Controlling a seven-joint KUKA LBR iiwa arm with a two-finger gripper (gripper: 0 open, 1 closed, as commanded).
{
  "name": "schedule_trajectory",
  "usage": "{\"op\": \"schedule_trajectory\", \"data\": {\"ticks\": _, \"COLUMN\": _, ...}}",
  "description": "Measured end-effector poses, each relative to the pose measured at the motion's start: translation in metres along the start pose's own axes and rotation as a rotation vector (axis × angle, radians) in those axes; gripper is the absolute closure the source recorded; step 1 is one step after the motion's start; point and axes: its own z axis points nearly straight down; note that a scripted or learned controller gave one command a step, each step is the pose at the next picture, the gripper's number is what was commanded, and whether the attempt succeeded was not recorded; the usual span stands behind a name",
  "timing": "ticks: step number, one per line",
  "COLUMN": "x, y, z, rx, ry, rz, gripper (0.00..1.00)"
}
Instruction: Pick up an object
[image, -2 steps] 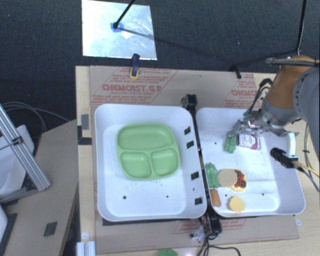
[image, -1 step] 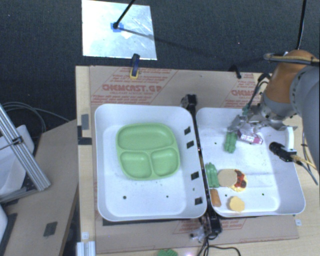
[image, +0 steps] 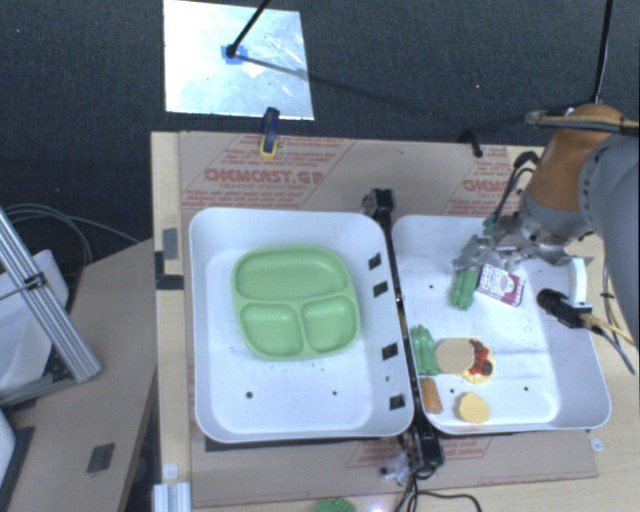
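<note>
1. Nearest edge, right bin (image: 590, 400): yellow round piece (image: 473, 407), orange stick (image: 430, 394), tan disc with red-and-yellow topping (image: 467, 357), small green piece (image: 423, 350). All lie close together.
2. Mid right bin: green ridged item (image: 462, 287) just beside a white-and-magenta carton (image: 500, 285).
3. Claw (image: 480, 252) sits directly over those two; cannot tell whether it is spread or closed, nothing visibly held.
4. Risk: the pair touch, so a descent could nudge one aside or pinch both.
5. Left bin (image: 215, 400): green divided tray (image: 296, 302), compartments bare.
6. Far: counter (image: 330, 165).
</note>
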Motion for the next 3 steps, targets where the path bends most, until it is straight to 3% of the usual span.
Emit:
{"op": "schedule_trajectory", "data": {"ticks": 1, "x": 0.019, "y": -0.027, "z": 0.001, "rx": 0.004, "ry": 0.001, "rz": 0.003, "gripper": 0.0}}
{"op": "schedule_trajectory", "data": {"ticks": 2, "x": 0.019, "y": -0.025, "z": -0.01, "rx": -0.001, "ry": 0.001, "rz": 0.002, "gripper": 1.0}}
{"op": "schedule_trajectory", "data": {"ticks": 3, "x": 0.096, "y": -0.028, "z": -0.103, "rx": 0.0, "ry": 0.003, "rz": -0.004, "gripper": 1.0}}
